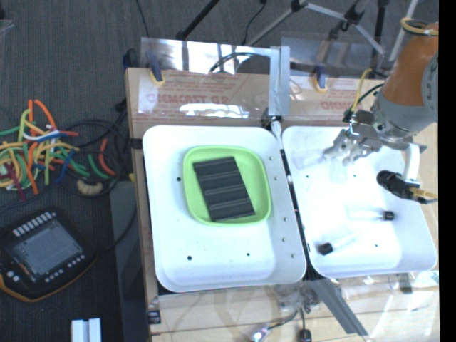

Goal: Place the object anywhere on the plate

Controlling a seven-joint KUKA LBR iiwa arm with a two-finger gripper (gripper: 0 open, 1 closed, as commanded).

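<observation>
A green plate (262, 191) lies in the left white bin (165, 228). On its middle rests a dark grey ridged block (224, 189), lying flat and slightly turned. My gripper (348, 149) hangs over the far part of the right bin (422, 242), well to the right of the plate. Its metal fingers (335, 148) are spread open with nothing between them.
In the right bin lie two small clear tubes with black caps (372, 214) (333, 245). A black cylinder (394, 182) sticks out below the wrist. A clear panel (206, 77) stands behind the bins. Coloured cables (39, 148) and a pendant (43, 254) lie on the floor at left.
</observation>
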